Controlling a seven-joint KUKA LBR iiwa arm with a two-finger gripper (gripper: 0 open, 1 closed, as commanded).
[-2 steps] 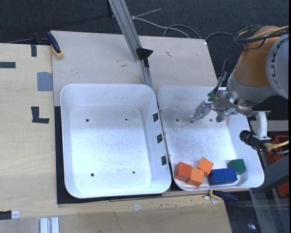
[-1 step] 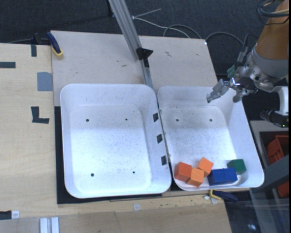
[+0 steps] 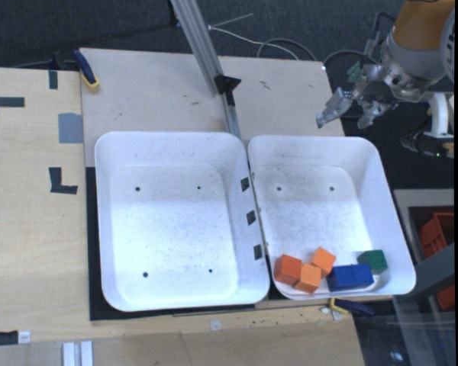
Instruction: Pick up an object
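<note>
Several small blocks lie in the near right corner of the right bin [image 3: 366,162]: three orange blocks [image 3: 289,268] [image 3: 324,260] [image 3: 309,278], a blue block [image 3: 349,277] and a green block [image 3: 374,260]. My gripper [image 3: 349,110] hangs above the bench just beyond the right bin's far rim, well away from the blocks. Its fingers [image 3: 330,110] are spread apart with nothing between them.
The left bin [image 3: 107,158] stands beside the right one. A slanted metal pole [image 3: 202,40] rises from between the bins at the back. A blue and yellow clamp [image 3: 86,70] sits at the bench's far left, another [image 3: 343,307] at the front edge.
</note>
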